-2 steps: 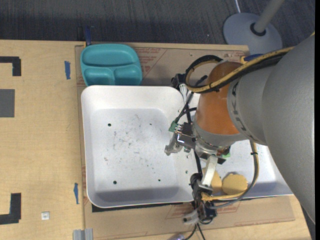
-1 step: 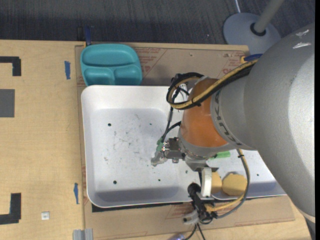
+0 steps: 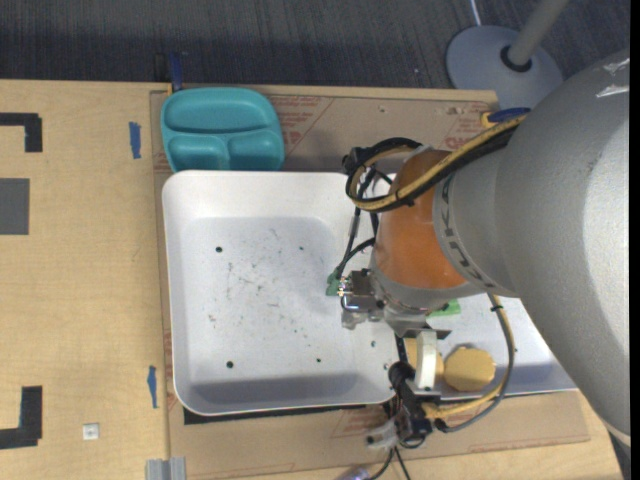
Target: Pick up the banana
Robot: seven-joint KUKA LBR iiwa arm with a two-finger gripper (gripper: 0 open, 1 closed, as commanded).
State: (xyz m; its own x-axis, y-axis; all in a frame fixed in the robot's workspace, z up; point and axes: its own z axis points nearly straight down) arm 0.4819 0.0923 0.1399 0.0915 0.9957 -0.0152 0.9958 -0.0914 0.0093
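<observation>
1. Arm (image 3: 520,198): enters from the right and covers most of the right bin (image 3: 535,366).
2. Gripper (image 3: 357,305): low over the left bin's (image 3: 182,268) right edge, mostly hidden under the wrist. Whether it is spread or closed cannot be told.
3. Banana (image 3: 470,369): only a dull-yellow rounded end shows, at the near edge of the right bin, just beside the arm's cabling and apart from the gripper.
4. Left bin: floor carries dark specks only.
5. Teal divided tray (image 3: 222,128): on the bench, touching the left bin's far rim.
</observation>
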